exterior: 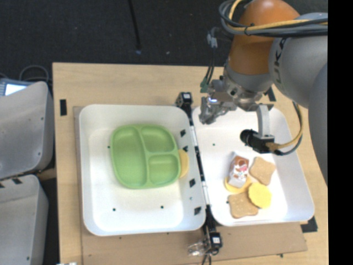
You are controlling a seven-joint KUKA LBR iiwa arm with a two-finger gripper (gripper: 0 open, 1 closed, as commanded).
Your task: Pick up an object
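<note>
My gripper (212,110) hangs over the far left corner of the right bin (292,203), under the arm's orange band. It is well apart from the food toys grouped at the bin's near middle. Those are a red-and-white packet (239,169), a tan bread slice (262,170), a yellow round piece (260,195) and a brown toast slice (242,206). A flat yellow piece (231,185) lies partly under the packet. Nothing shows in the gripper.
In the left bin (99,214) lies a green divided plate (144,156), with a yellow piece (184,163) tucked at its right edge. A black fitting with a cable (257,141) hangs off the arm above the right bin. The bins' shared rim (197,164) runs between them.
</note>
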